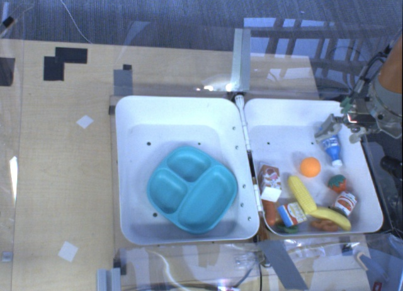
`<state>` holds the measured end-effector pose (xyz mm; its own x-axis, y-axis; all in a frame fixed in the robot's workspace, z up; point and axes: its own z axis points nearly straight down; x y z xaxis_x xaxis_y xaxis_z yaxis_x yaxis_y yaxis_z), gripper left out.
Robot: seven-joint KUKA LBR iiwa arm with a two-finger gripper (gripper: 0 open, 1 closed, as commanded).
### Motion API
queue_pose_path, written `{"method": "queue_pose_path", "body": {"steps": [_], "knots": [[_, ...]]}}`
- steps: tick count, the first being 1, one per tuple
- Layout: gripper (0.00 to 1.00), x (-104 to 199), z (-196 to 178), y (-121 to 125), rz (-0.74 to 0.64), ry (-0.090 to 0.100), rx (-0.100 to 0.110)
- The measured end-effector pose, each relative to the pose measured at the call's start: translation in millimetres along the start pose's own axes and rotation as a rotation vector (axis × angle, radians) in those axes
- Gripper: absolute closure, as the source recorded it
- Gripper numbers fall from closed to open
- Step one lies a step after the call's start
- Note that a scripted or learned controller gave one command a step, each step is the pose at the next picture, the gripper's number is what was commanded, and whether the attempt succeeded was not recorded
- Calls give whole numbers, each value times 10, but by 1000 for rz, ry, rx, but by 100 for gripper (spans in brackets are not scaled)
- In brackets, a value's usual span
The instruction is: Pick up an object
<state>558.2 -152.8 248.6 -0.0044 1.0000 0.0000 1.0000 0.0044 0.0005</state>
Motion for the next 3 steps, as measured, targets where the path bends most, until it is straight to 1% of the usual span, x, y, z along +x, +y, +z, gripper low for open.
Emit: {"method": "queue_pose_path", "body": {"steps": [1, 2, 3], "knots": [[0, 157, 710, 186, 317, 0, 2], [0, 219, 1606, 170, 329, 1, -11], [0, 737, 660, 37, 257, 0, 0]]}}
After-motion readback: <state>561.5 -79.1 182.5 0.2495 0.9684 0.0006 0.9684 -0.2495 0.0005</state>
